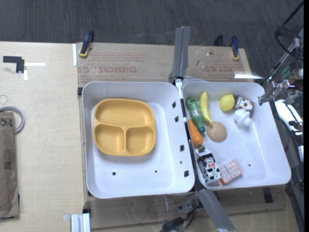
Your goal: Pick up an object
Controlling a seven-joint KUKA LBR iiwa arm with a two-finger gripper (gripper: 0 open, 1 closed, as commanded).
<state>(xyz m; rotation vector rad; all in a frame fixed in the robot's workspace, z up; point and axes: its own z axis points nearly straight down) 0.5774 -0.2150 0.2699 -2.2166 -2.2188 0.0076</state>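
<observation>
The arm's metal parts [282, 83] show at the right edge of the view, above the right bin's [270, 149] outer rim; the state of the fingers cannot be told, and nothing is seen held.

The right bin holds the pickable items, all well apart from the arm: a yellow lemon [227, 102] near the top; a white and red-patterned object [243, 111] just beside it; a banana [205, 108] and a green bottle [195, 112] lying side by side along the left wall; an orange carrot [195, 133] below the bottle; a round tan object [217, 132] beside the carrot; a black-and-white carton [207, 167] and a red-patterned box [230, 172] at the lower left.

The left bin [96, 178] contains a yellow divided plate [124, 127]; both bins rest on the desk [43, 129].
</observation>
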